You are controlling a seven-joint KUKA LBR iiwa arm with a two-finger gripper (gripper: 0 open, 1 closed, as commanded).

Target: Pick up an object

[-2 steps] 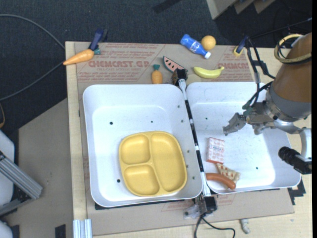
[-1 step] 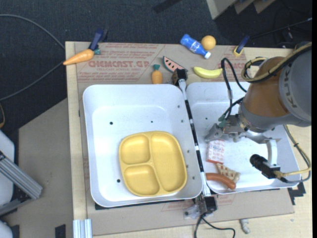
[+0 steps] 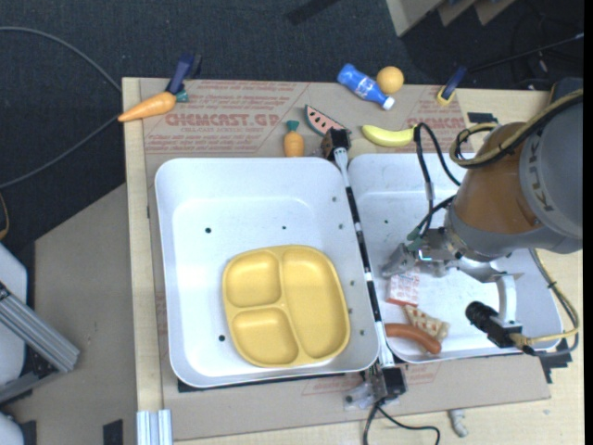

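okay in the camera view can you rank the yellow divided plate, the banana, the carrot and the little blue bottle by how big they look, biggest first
1. yellow divided plate, by far the largest.
2. carrot and banana: they look about alike in length, so no ranking between them.
3. blue bottle, slightly shorter than either.

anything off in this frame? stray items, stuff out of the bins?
Yes. Several toy foods lie on the cardboard behind the bins, not in them: a carrot at the back left corner, a watermelon slice, a banana, a blue bottle and an orange ball. The yellow divided plate sits slightly askew in the left bin.
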